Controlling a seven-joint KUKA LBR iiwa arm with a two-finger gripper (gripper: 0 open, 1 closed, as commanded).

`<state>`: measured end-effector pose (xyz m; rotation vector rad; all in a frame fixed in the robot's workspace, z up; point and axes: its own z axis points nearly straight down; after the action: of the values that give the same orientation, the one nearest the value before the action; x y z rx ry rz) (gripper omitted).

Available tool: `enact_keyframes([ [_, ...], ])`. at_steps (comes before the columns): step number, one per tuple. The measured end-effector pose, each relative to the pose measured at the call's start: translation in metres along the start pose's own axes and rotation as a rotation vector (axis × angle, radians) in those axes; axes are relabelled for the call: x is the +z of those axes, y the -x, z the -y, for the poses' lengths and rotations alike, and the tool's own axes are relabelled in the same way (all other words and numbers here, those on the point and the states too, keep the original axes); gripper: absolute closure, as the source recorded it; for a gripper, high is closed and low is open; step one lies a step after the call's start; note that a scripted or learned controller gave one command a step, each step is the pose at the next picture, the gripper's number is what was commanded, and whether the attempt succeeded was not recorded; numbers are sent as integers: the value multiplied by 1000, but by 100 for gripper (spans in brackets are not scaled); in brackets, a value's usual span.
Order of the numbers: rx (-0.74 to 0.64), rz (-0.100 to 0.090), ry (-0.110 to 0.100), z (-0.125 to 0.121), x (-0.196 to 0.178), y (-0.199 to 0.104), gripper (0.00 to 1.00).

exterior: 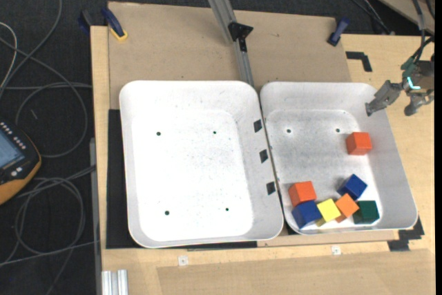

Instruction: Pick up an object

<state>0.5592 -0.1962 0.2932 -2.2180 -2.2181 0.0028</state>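
Several small blocks lie in the right bin (331, 97). An orange block (358, 142) sits alone toward the bin's right side. Clustered at the near right corner are another orange block (302, 192), a blue block (354, 186), a second blue block (307, 213), a yellow block (327, 209), a small orange block (347, 204) and a green block (367, 211). My gripper (397, 101) hangs over the far right corner of this bin, open, its fingers spread with nothing between them. It is up and to the right of the lone orange block.
The left bin (138, 148) lies beside the right one, joined by black clips (263, 155). A metal pole (221, 3) slants over the bench's back. Blue clamps (114, 24) sit at the bench's far corners. Cables and a handheld device (14, 159) lie on the floor at left.
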Motion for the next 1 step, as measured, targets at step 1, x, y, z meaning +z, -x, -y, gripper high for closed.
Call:
enact_keyframes([
  [1, -1, 1, 4, -1, -2, 0, 0],
])
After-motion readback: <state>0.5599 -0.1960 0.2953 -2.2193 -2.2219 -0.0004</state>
